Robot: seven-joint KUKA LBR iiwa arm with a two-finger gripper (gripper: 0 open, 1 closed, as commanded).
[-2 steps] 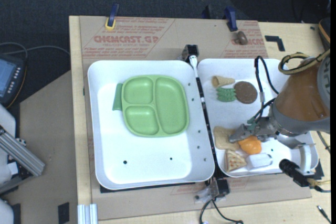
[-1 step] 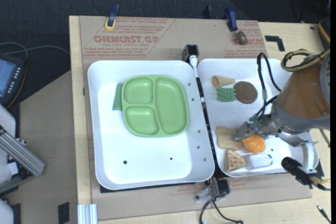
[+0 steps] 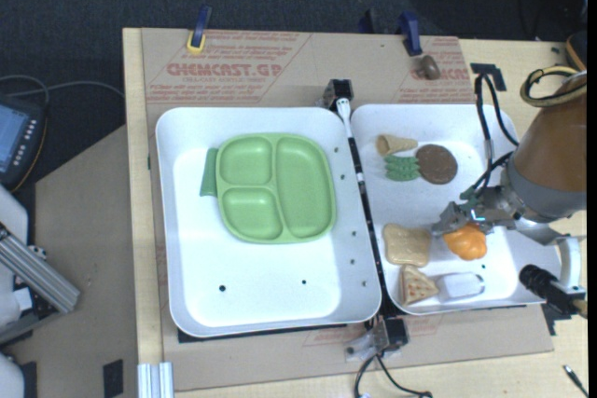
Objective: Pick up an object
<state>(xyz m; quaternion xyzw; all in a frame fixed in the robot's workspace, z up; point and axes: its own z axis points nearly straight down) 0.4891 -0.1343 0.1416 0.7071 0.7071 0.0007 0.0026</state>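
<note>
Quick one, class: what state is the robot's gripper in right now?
Gripper: cannot be told; it sits low in the right bin, close beside the orange object, which is not seen between its fingers.

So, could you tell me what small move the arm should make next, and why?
Probably a short drop straight down onto the orange fruit. The gripper sits low in the right bin, just above and left of that fruit, with the bread slice close on the left, so a straight descent seems least likely to nudge the bread.
</note>
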